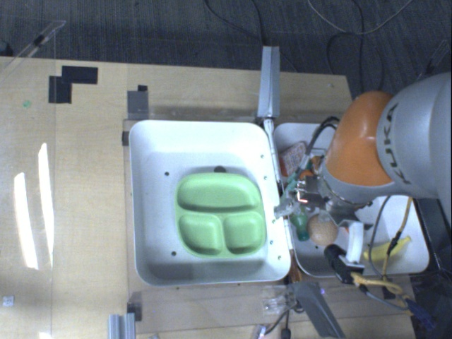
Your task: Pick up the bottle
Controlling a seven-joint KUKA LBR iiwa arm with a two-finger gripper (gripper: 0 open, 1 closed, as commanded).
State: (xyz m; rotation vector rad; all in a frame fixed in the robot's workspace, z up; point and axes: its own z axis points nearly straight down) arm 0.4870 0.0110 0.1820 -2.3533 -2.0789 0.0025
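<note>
Two white bins sit side by side on the bench (85, 224). The left bin (141, 189), at the centre of the frame, holds a green tray (219, 214) with three compartments, lying flat. The right bin (420, 263), at the right of the frame, is largely covered by the arm (424, 133), whose orange band (360, 150) lies over the bin's upper half.

The gripper (296, 205) is low in the right bin, close to the wall next to the left bin. Whether the gripper is wide or narrow cannot be told from this angle, and nothing is visibly held in it.

The bottle (301, 225) is taken to be the small green item just below the gripper in the frame, in the lower left part of the right bin; it is too small for its shape to be confirmed. It appears to rest on the bin floor, just beside a tan ball (323, 232) to its right. A red-and-white packet (292, 158) lies in the bin's upper left corner, and a yellow item (390, 250) lies toward its lower right.

Progress, as judged: the approach looks done or nearly so, with the gripper at the bottle. Closing on the bottle and lifting it clear of the bin are left; no lift is evident.
</note>
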